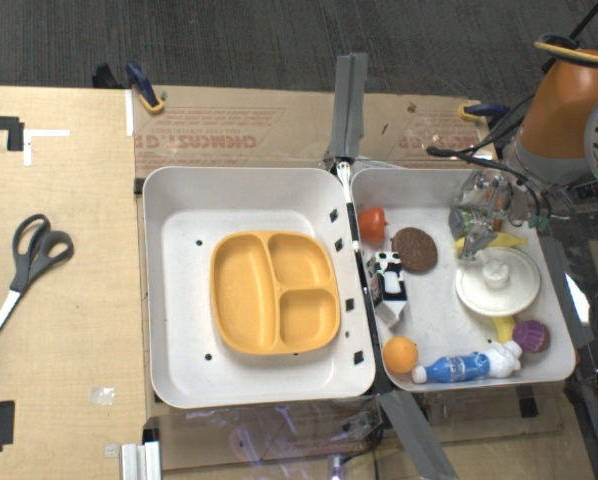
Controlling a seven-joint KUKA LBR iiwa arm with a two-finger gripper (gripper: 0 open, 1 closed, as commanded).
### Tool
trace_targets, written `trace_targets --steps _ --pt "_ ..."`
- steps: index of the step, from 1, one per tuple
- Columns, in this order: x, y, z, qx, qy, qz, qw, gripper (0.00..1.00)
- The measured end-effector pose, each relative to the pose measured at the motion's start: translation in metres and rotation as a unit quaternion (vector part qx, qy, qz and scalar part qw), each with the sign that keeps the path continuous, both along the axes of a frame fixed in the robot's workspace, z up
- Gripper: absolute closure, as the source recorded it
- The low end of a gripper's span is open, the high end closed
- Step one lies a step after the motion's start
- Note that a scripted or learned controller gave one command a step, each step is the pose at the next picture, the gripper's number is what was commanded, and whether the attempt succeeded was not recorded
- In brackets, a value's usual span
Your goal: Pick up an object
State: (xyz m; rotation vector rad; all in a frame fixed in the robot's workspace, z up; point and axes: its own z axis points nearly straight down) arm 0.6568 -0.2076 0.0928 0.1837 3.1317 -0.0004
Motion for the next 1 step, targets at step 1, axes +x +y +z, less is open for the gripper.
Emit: trace_targets --steps 1 --pt "0.0025 0.0012 0.0108 -0.0009 -0.003 0.002 1.0 1.0"
